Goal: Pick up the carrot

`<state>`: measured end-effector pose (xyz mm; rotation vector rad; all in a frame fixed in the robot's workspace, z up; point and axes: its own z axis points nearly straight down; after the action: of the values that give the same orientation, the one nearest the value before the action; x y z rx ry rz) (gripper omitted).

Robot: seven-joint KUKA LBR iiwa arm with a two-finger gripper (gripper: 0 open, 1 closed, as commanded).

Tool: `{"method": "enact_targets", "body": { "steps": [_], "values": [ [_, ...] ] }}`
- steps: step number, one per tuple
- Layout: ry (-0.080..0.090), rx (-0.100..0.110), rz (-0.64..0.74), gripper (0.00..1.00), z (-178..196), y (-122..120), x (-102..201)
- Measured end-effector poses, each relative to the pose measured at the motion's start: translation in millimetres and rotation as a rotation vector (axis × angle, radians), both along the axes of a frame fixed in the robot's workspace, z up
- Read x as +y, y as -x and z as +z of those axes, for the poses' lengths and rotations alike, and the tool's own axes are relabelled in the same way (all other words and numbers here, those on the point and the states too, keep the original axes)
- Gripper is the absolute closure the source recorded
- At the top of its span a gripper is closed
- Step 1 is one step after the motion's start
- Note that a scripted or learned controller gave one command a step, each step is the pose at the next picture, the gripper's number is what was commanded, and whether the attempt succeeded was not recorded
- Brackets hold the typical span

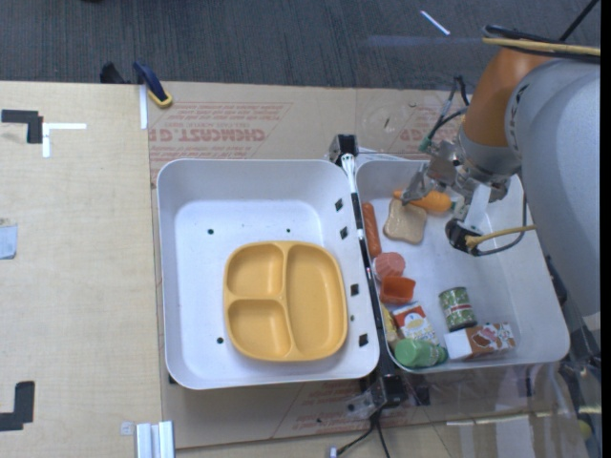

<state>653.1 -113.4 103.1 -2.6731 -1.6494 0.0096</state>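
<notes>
The carrot point(435, 201), a short orange piece, sits at the tip of my gripper point(427, 195) over the far part of the right bin point(535, 284). The fingers are shut on it from both sides. It hangs just above and behind a slice of toast point(405, 223). The grey arm with its orange band point(496, 93) comes in from the upper right and hides the bin's far right corner.
A sausage point(370, 229), a red round slice point(390, 266), a red-orange block point(400, 289), a green can point(456, 307), a small carton point(413, 323), a green piece point(416, 353) and a packet point(492, 338) lie in the right bin. The left bin point(191, 256) holds a yellow divided plate point(284, 301).
</notes>
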Motion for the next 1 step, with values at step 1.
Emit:
{"method": "enact_targets", "body": {
  "steps": [1],
  "values": [
    [-0.007,0.014,-0.045,0.00,-11.4,-3.3,-37.0]
  ]
}}
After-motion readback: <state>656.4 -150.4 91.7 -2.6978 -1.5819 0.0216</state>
